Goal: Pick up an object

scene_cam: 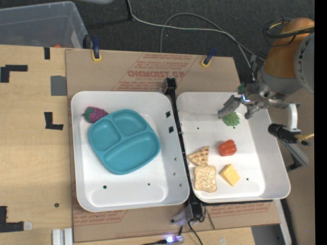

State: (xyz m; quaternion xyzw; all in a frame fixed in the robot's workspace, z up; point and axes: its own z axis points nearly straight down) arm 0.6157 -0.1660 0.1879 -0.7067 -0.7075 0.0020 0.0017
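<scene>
One gripper (pixel 238 107), its fingers spread, hovers in the right bin (pixel 265 185) directly over the green broccoli piece (pixel 231 119) by the far wall, so it should descend straight, straddle the piece, then close firmly.

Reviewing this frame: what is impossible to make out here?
- Gripper in the camera view: fingers spread over the green broccoli; contact unclear, too small.
- Purple grapes: partly hidden by the teal plate.
- Clear tub: cut off by the left edge.
</scene>
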